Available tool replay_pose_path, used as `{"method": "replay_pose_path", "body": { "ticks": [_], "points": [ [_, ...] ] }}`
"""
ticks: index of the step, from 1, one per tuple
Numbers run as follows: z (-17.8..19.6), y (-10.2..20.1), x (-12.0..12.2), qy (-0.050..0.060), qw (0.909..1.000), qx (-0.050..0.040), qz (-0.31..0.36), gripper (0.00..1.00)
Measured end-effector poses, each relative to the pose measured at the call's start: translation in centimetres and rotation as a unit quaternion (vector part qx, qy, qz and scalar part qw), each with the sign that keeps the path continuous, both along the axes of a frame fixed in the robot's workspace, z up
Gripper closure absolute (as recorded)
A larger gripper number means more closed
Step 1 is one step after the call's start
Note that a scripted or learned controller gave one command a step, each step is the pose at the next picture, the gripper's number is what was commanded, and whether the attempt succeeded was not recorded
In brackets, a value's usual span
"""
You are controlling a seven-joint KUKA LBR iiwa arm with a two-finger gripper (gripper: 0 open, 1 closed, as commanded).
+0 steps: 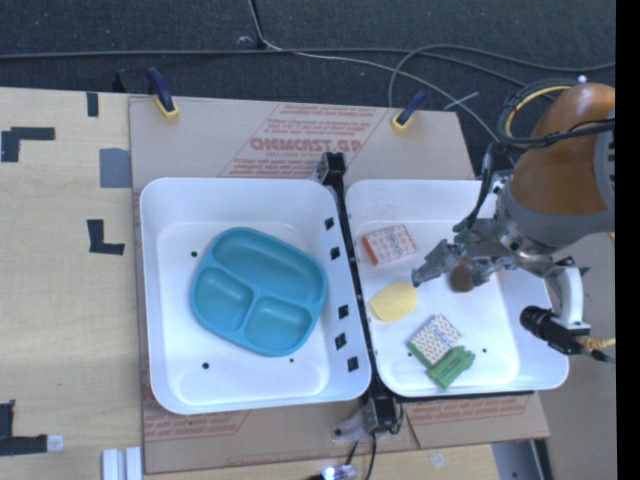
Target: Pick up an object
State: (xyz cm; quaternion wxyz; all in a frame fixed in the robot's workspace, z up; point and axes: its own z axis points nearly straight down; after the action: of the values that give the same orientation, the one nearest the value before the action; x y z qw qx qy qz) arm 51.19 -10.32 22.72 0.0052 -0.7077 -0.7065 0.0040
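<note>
Nearest the front edge of the right bin (540,373) lies a green object (450,366), and touching its far side is a small patterned packet (434,338). A little further in, close to the divider between the bins, sits a yellow rounded object (394,301). Beyond that, towards the middle of the same bin, is a white packet with orange print (388,244), lying flat and apart from the rest.

The arm (560,168) comes in over the right bin's right side, its orange band high near the far right corner and the grey wrist bent down and leftwards. The gripper (440,264) hangs over the bin's middle, just right of the yellow object and the orange-printed packet; whether its fingers are spread or closed I cannot tell, and I see nothing between them.

In the left bin (160,203) a blue divided tray (258,290) lies flat near the centre, slightly turned.
</note>
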Motion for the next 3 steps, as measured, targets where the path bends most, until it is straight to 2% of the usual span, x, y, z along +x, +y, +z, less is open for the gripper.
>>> {"method": "replay_pose_path", "body": {
  "ticks": [1, 3],
  "points": [
    [0.5, 0.0, 0.2, -0.006, 1.0000, -0.0007, 0.002, 0.00],
    [-9.9, -1.3, 0.2, -0.002, 1.0000, -0.0005, 0.000, 0.00]
  ]
}}
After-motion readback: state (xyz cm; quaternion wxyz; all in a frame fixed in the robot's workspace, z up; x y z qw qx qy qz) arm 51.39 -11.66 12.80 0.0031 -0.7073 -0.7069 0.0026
